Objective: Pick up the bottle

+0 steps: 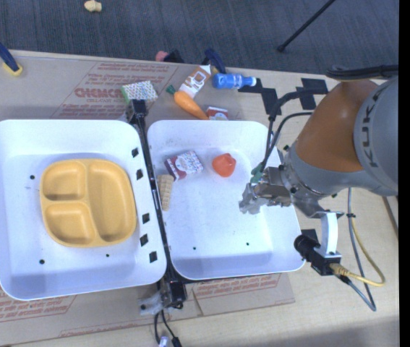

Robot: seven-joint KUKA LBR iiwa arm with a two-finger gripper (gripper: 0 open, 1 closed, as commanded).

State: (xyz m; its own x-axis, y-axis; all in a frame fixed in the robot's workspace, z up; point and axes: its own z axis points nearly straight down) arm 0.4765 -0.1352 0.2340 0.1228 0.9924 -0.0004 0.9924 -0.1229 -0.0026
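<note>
A small blue bottle (231,81) lies on its side on the cardboard behind the right bin (212,262), outside it. Beside it, to the left, lies a white bottle with a red label and a green cap (193,82). My gripper (252,201) hangs low over the right side of the right bin, well in front of both bottles and apart from them. Nothing shows in it. The grey and orange arm (335,139) covers the bin's right wall.
In the right bin lie a red and white carton (184,164), a red round fruit (224,165) and a cone (165,190). The left bin holds a yellow divided plate (87,201). A carrot (189,105) and a green checked packet (139,90) lie behind the bins.
</note>
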